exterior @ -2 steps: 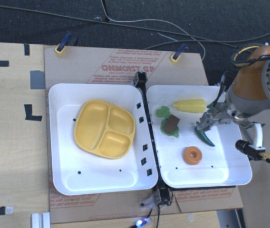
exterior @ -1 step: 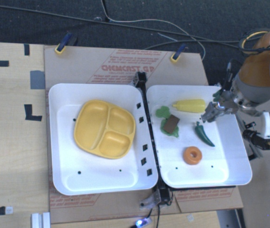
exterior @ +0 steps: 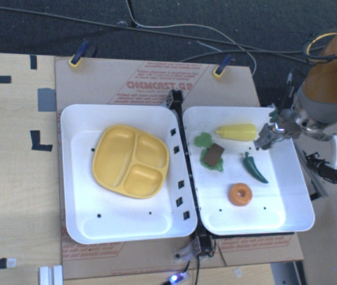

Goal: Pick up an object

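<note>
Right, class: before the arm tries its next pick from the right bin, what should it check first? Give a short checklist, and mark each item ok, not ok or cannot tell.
1. Gripper is over the right bin, at its upper right: ok.
2. Gripper carries nothing yet: cannot tell.
3. Nearest target, the yellow corn, lies just left of the gripper with nothing on top of it: ok.
4. Green pepper lies apart from the orange doughnut: ok.
5. Brown block rests on the green leafy piece, so the two are not separate: not ok.
6. Yellow divided plate sits in the left bin, away from the arm: ok.
</note>
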Robot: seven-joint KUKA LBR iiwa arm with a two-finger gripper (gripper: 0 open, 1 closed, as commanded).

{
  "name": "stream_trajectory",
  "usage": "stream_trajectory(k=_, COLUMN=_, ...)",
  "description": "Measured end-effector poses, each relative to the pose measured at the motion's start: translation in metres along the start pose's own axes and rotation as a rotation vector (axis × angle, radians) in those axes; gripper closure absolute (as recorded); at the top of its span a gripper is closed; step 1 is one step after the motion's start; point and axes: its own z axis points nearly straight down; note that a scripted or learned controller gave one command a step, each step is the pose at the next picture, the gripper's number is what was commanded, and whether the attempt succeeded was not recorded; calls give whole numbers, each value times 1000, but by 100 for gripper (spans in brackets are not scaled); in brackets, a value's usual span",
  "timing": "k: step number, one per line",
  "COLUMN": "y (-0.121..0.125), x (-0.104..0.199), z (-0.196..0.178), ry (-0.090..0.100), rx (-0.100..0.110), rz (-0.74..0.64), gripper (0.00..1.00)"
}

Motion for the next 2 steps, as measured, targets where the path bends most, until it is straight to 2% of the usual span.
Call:
stream_trajectory(k=1, y=12, x=53, z=-10, ry=1, rx=0, rz=-5, gripper=100)
stream_trajectory(k=2, y=12, x=107, z=-17, ry=1, rx=2, rz=-5, gripper=100)
